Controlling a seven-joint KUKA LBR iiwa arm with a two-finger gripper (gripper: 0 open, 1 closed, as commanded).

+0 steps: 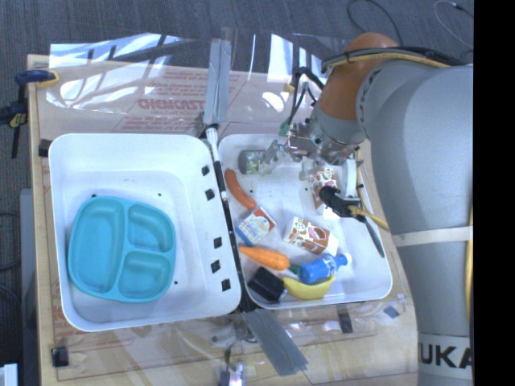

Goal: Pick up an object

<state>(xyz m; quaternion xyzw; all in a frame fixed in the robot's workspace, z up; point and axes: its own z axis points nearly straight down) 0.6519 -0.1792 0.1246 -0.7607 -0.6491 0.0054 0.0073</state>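
Note:
My gripper (316,161) hangs low over the back right part of the right bin (370,273). Right under it is a small red and white packet (324,178); whether it is held I cannot tell. To the gripper's left a greenish can (251,162) lies on its side. Further forward lie a sausage (238,189), a small carton (255,227), a brown and white carton (310,235), a carrot (265,256), a blue bottle (324,266), a banana (312,287) and a black block (265,284).
The left bin (80,158) holds a blue divided plate (121,248). A raised divider with black clips (217,215) separates the two bins. The arm's bulky grey body (418,167) overhangs the right bin's right side.

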